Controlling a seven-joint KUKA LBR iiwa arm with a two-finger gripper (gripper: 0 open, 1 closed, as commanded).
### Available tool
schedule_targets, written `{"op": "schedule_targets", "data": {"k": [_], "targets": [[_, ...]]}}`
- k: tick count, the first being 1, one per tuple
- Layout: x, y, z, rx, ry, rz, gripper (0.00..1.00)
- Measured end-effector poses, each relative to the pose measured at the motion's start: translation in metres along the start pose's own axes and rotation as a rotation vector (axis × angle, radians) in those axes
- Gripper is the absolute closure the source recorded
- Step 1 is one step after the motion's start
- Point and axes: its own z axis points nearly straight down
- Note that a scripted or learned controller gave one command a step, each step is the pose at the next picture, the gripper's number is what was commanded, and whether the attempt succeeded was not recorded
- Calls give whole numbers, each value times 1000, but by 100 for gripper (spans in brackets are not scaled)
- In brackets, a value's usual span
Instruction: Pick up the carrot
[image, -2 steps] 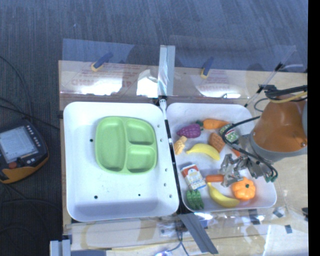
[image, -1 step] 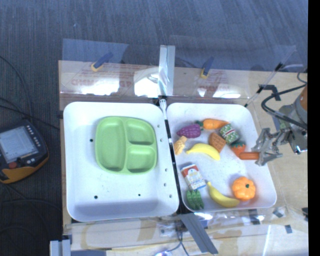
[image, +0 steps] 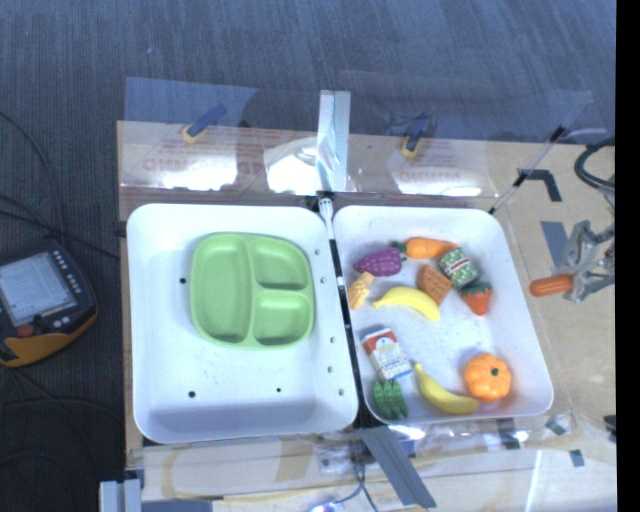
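The carrot is a small orange toy with a green top at its left end. It lies flat near the back wall of the right bin, roughly in the middle of that wall. A bunch of purple grapes sits just to its left. A green, red and white packet touches it on the front right. A brown waffle piece lies just in front of it.
The right bin also holds a strawberry, two bananas, a small carton, a green vegetable and an orange pumpkin. The left bin carries a green divided plate. An orange-handled clamp stands on the bench at the right.
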Motion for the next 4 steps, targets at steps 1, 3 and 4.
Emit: {"op": "schedule_targets", "data": {"k": [1, 3, 4], "targets": [[-11, -3, -73, 0, -1, -140, 100], [-10, -3, -124, -5, 0, -808, 100], [21, 8, -102, -10, 2, -1002, 100]]}}
